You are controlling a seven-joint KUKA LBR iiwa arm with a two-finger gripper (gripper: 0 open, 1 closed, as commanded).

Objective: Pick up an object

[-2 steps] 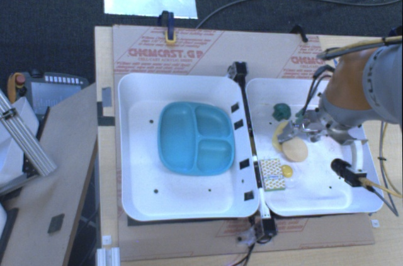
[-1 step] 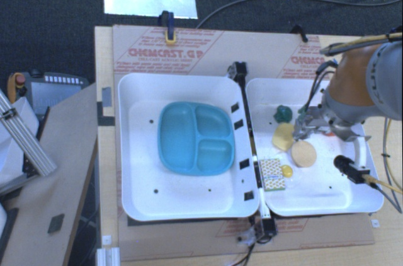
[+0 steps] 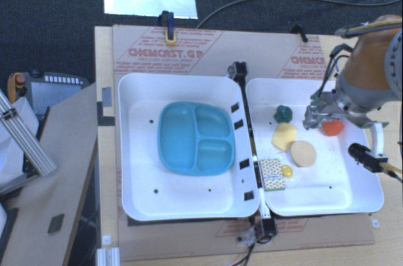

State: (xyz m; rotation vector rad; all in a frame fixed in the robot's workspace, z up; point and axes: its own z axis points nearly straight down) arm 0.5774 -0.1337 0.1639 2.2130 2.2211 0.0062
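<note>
While the gripper [image 3: 313, 118] sits low in the right bin [image 3: 327, 198], we can't tell its finger state or any hold. Red-orange object [image 3: 333, 127] just beside it; green one [image 3: 283, 113], yellow piece [image 3: 284, 135], tan disc [image 3: 303, 153], patterned packet [image 3: 271, 174] nearby. Blue tray [image 3: 194, 137] in left bin [image 3: 135, 151].

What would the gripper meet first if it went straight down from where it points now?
Likely the orange-red object just beside the gripper, or the right bin floor next to it; depth is unclear from this view.
</note>
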